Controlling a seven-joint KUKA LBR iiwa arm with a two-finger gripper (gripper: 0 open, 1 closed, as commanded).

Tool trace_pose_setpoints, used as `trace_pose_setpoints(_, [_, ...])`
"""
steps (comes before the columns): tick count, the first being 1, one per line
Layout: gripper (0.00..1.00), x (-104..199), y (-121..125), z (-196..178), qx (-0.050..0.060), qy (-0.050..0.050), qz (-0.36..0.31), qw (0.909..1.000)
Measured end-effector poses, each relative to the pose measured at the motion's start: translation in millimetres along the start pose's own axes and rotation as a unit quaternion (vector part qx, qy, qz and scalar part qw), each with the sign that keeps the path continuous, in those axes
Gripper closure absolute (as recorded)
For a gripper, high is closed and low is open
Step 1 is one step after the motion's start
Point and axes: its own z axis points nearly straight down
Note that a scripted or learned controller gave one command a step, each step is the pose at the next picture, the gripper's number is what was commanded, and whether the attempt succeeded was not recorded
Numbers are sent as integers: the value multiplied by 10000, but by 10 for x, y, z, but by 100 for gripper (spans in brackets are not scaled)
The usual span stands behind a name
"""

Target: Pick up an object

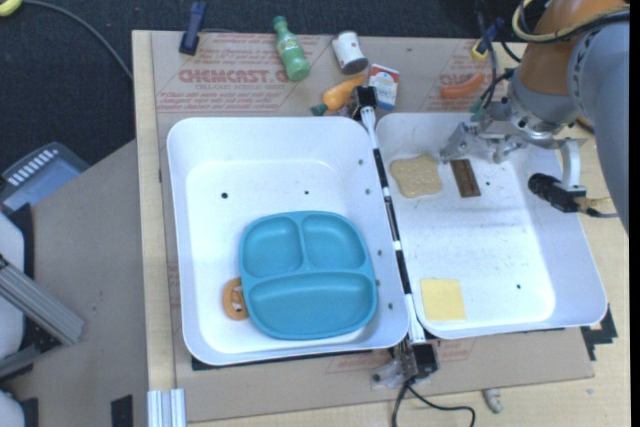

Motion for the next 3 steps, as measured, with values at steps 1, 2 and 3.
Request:
trace_pose_setpoints(1, [0,379,-251,4,9,9,-3,10000])
trace_pose_setpoints(2, [0,-18,-280,3,-2,-5,6,10000])
trace_pose_setpoints(3, [100,-12,-270,-103,-17,-8,3,10000])
